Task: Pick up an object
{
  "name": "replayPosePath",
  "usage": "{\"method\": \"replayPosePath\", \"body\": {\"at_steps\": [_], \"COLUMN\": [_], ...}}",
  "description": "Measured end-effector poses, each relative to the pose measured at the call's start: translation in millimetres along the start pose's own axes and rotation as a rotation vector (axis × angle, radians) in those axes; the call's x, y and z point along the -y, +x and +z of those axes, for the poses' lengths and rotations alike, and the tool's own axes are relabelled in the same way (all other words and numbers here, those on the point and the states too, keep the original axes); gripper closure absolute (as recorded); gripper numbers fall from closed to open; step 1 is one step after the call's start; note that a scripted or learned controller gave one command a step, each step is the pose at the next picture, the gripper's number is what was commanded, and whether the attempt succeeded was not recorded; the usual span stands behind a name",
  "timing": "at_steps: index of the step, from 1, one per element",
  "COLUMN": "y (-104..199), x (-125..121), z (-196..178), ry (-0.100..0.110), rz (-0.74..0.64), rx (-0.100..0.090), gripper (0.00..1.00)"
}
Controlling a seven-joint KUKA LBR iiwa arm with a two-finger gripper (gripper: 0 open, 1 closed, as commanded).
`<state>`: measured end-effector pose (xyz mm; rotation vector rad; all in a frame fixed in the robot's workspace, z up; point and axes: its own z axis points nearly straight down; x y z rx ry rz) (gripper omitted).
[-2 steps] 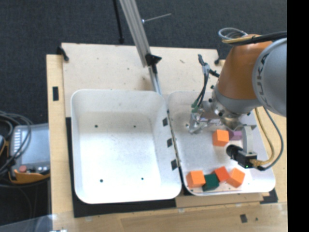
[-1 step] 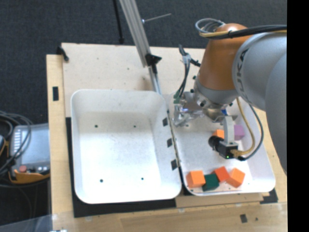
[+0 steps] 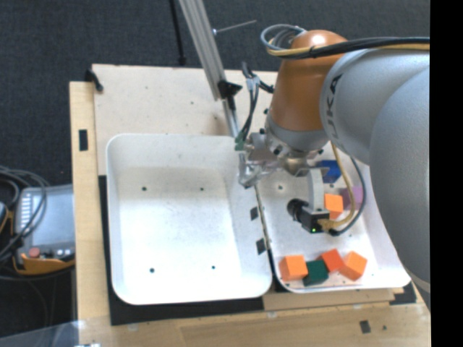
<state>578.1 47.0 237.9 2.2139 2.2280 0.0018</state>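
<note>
The right bin (image 3: 376, 266) holds several small blocks. Along its near edge lie an orange block (image 3: 293, 267), a dark green block (image 3: 316, 271), a red block (image 3: 331, 259) and another orange block (image 3: 354, 264). Farther back sit an orange block (image 3: 333, 203), a blue block (image 3: 330, 170) and a bit of purple (image 3: 357, 194), all partly hidden by the arm. My gripper (image 3: 252, 170) hangs under the orange-banded wrist at the far left part of the right bin, close to the divide between the bins. The wrist covers most of it.
The left bin (image 3: 116, 194) is white with a few dark specks. An aluminium post (image 3: 206, 45) rises slanting from behind the bins. The big grey arm (image 3: 391, 129) covers the right bin's far right side.
</note>
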Motion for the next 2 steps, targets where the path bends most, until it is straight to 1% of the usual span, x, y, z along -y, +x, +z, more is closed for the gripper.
{"method": "replayPosePath", "body": {"at_steps": [1,2], "y": [50.0,45.3], "x": [-18.5,-18.0], "z": [-2.8,-3.0], "ry": [-0.001,0.002], "rz": [-0.002,0.001], "rx": [-0.001,0.003], "gripper": [1.0,0.0]}}
